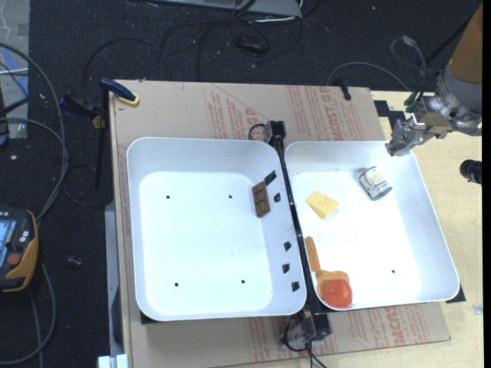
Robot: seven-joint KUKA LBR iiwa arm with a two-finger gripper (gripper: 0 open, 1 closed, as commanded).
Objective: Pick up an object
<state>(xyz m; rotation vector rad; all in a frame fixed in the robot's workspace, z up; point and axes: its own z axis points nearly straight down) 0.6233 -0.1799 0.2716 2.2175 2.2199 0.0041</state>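
Nearest, a red tomato (336,292) with an orange piece (317,261) beside it sits at the right bin's (430,228) front-left corner. Farther back lie a yellow block (322,204) and a small can (375,182). A brown bar (261,199) rests in the left bin (153,228). Beyond the right bin's far rim hangs the gripper (400,146), holding nothing; its opening cannot be made out.

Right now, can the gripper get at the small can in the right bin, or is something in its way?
Probably yes. The gripper hangs at the right bin's far rim, close to the small can. The can lies apart from the yellow block, with bare floor around it.
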